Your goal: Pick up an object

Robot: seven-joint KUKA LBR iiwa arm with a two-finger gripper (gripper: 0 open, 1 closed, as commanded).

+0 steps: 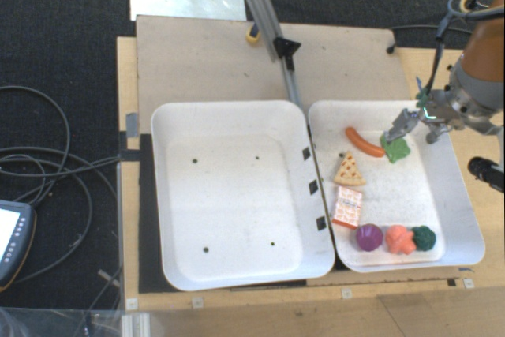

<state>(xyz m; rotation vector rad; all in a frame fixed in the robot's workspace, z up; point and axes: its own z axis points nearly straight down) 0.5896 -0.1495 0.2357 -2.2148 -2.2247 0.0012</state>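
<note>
The two-finger gripper (416, 125) is seen spread open, empty, above the small green plastic toy (396, 149) near the right bin's (458, 170) far edge; light, stiff, best pinched across its middle.

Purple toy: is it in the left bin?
No, the purple toy lies in the right bin, beside the orange toy.

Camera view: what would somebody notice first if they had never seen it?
Probably the little cluster of bright toy food in the right bin: an orange sausage, a pizza slice, a purple piece. Next, the gripper at that bin's far edge, beside a green piece.
</note>
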